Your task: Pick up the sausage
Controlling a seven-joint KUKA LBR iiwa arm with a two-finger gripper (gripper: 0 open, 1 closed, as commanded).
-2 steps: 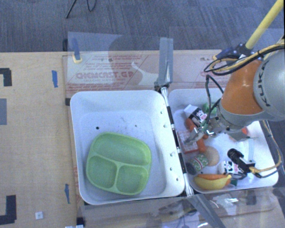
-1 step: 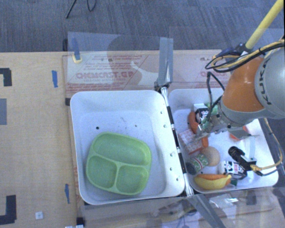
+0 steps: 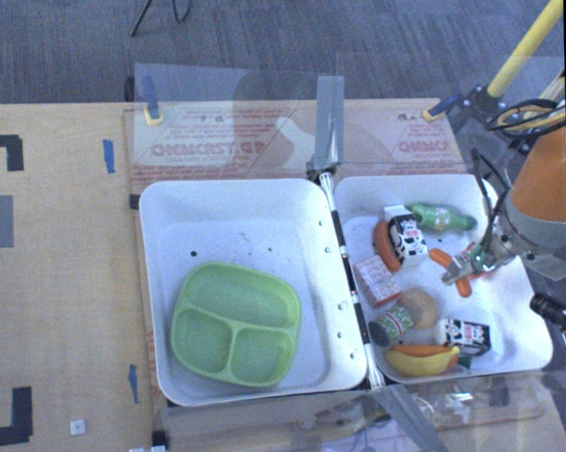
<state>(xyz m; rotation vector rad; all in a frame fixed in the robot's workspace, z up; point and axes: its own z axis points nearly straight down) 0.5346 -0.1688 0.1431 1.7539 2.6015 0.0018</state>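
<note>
Sausage (image 3: 386, 246): I see it lying in the right bin (image 3: 537, 337), near the dividing wall, touching a small milk carton (image 3: 408, 236)
Jaws (image 3: 472, 263): I read them closed narrowly on an orange carrot (image 3: 453, 270); well apart from the sausage
Left bin (image 3: 162, 215): holds a green divided plate (image 3: 235, 324)

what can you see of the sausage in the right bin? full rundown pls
The sausage is a reddish-orange, curved, smooth piece, likely plastic toy food. It lies flat on the floor of the right bin, in its upper left part near the divider, running roughly top to bottom. A small black-and-white cow-print carton rests against or partly over its right side, hiding part of it. A pink packet sits just below its lower end; contact is unclear. The gripper hangs apart, to its right, over a carrot.
</note>
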